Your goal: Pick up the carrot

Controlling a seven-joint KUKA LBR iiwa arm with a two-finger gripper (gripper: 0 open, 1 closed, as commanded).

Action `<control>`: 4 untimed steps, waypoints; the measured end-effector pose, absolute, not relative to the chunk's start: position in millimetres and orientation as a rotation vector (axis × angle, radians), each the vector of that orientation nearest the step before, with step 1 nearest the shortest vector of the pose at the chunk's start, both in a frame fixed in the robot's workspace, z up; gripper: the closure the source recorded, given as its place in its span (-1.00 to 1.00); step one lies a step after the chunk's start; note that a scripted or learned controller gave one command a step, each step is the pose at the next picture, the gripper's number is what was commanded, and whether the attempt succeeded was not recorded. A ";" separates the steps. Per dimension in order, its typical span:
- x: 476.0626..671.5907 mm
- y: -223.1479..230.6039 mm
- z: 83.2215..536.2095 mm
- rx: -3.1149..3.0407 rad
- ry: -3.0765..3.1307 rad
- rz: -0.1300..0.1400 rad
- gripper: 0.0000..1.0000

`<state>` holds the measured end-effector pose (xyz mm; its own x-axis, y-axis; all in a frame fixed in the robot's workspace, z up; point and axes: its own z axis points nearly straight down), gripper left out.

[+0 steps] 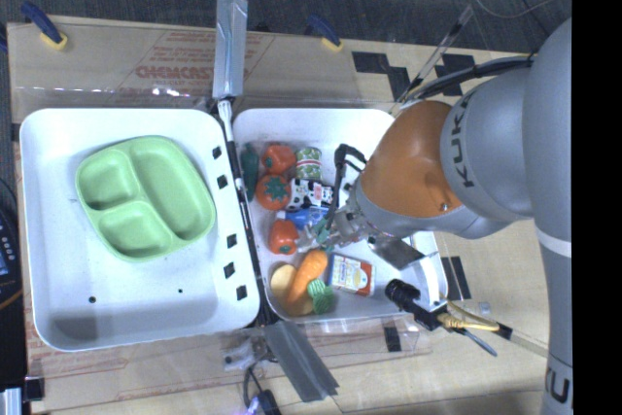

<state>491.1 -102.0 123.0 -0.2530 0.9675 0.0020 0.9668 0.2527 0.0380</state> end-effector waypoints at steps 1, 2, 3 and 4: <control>491.0 -101.9 122.8 1.906 2.470 0.048 -1.00; 476.6 -103.4 91.4 1.670 2.666 0.000 -1.00; 510.3 -99.5 91.6 2.415 2.012 -0.001 -1.00; 477.2 -173.1 92.2 2.592 1.781 0.001 -1.00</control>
